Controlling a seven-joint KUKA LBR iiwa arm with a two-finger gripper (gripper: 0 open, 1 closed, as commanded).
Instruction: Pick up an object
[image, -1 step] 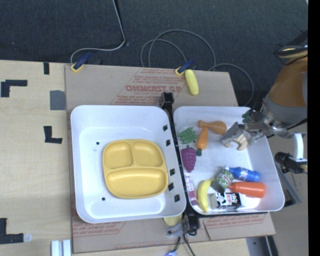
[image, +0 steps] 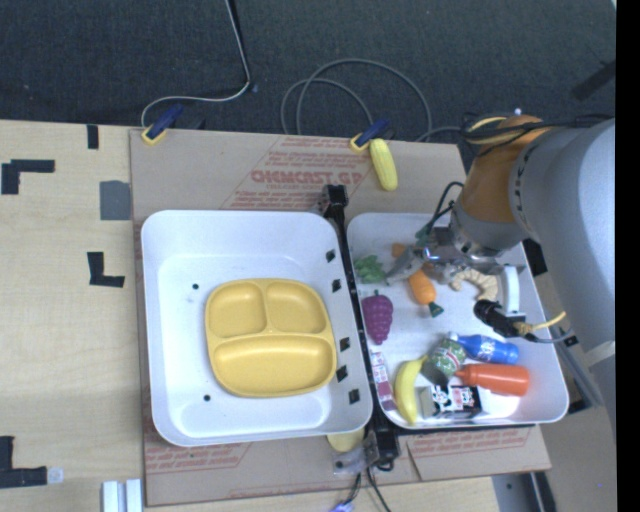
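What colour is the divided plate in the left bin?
Yellow. The divided plate is plain, without pattern, lying in the left bin, as the camera view shows.

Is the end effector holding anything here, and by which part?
Cannot be told: the end effector is low in the right bin near the carrot.

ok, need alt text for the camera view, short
A grey robot arm with an orange band reaches from the right into the right bin, its gripper low among toy food: a carrot, purple grapes, a banana and bottles. The left bin holds a yellow divided plate.
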